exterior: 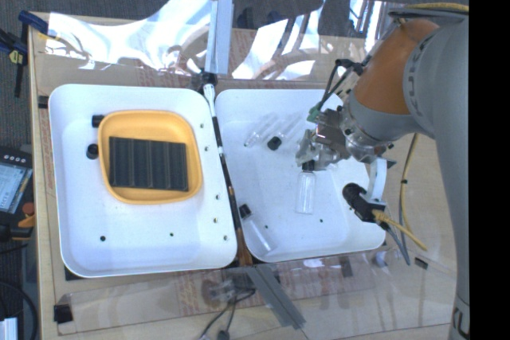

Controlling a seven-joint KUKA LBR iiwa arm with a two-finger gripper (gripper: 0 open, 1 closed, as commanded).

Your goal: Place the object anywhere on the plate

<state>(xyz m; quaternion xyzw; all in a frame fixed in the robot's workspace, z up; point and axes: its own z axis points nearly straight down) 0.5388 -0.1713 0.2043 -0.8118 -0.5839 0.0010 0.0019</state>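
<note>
- Reaching in from the right, my arm (pixel 414 84) bends over the right bin so the wrist hangs above the loose things there, not over the plate.
- The table (pixel 119 287) carries two shallow white bins side by side, which keeps the pick side and the place side apart.
- The left bin (pixel 80 243) holds the yellow plate (pixel 149 127), lying flat with a dark ribbed insert in its middle; it sits well apart from my wrist, so a carry across the divide would be needed.
- The right bin (pixel 263 219) is where the work is now.
- My pincer (pixel 312 159) points down near that bin's middle; I cannot tell whether it is spread or pressed together, since the wrist hides the tips.
- The clear tube (pixel 305 193), which I judge to be the object, lies on the bin floor just below my pincer, long axis roughly up and down in the view. Nothing shows it lifted, so I count it as not yet picked up.
- A second clear piece (pixel 259 131) lies further up the bin, tilted.
- A small black knob (pixel 274 143) rests just beside it.
</note>
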